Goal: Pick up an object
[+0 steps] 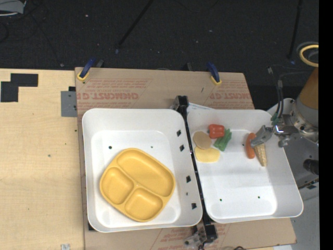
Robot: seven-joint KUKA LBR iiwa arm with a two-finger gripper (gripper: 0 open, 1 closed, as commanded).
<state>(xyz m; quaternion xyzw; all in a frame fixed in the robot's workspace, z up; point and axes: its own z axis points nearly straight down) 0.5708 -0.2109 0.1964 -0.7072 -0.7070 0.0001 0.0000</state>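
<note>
At the right bin's (283, 212) far right edge, over its white rim, I hang as the gripper (266, 134) on a grey arm (302, 120) with an orange band (312, 90) above the wrist. From this slanted view I cannot tell whether my jaws are apart or together, and nothing can be seen clamped in them.

Just beside my tip, on the side away from the arm, lies a small orange piece (251, 145) on the bin floor. I cannot tell if I touch it. Right next to it, slightly nearer the camera than I am, lies a tan cone-shaped piece (260, 154), close against the orange one.

Farther out from me, toward the wall between the two bins, four more small things sit in a cluster. A red piece (216, 130) touches a green piece (224, 140). Beyond them are a round tan disc (202, 139) and a pale yellow oval (207, 155), the disc's edge overlapping the oval.

Well apart from me, in the left bin (99, 126), a yellow divided plate (137, 184) with three compartments lies flat. Both bins sit on brown cardboard (156, 87) held by two blue and yellow clamps (214, 73).
</note>
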